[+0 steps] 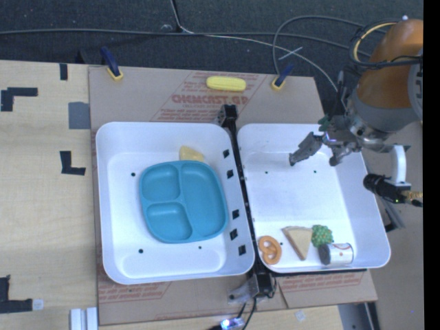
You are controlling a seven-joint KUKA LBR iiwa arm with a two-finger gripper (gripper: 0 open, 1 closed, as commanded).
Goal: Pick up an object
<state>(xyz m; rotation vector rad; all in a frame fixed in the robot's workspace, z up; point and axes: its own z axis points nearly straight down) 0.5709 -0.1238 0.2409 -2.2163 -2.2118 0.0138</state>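
The arm comes in from the right, its orange band up near the top corner, and the gripper hangs over the upper part of the right bin. Its two dark fingers are spread apart with nothing between them, well above the bin's bare white floor as far as I can judge.

The things to pick lie together along the near edge of the right bin — well apart from the gripper. From left to right there is a brown pretzel, a tan wedge like a slice of bread, a small green broccoli piece, and a little white can lying on its side with a dark end, just beside the broccoli.

In the left bin sits a blue divided plate, three compartments, turned at a slight angle. A pale yellow item peeks out just behind the plate's far rim — I cannot tell what it is.

Beyond the bins, on the brown cardboard sheet, rests a yellow banana-like piece, and two clamps with blue handles hold the sheet's far edge.
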